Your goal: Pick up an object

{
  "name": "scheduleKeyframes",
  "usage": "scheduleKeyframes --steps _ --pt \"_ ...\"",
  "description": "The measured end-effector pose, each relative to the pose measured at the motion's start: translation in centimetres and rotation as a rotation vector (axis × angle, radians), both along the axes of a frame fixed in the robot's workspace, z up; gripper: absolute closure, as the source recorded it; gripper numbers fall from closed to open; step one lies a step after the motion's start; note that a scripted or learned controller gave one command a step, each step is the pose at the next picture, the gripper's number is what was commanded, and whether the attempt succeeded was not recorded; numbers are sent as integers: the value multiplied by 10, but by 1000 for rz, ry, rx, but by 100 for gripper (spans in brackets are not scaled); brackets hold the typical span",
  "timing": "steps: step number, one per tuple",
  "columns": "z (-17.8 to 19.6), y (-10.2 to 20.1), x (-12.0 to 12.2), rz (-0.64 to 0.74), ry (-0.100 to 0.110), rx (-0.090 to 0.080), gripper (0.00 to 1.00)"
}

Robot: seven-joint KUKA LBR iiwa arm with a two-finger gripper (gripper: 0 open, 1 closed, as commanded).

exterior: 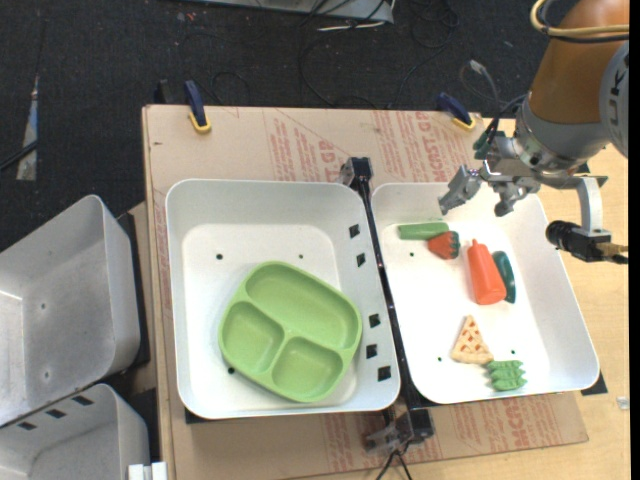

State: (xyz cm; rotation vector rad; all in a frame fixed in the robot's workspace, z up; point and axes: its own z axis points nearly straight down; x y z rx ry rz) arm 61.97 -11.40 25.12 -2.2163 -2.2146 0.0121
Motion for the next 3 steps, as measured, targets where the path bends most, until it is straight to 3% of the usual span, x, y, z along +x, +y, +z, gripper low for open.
scheduleKeyframes --steps 1,3 --pt "7 0 2 2 -11 -1 0" --pt "-114 -4 -8 -2 -5 0 0"
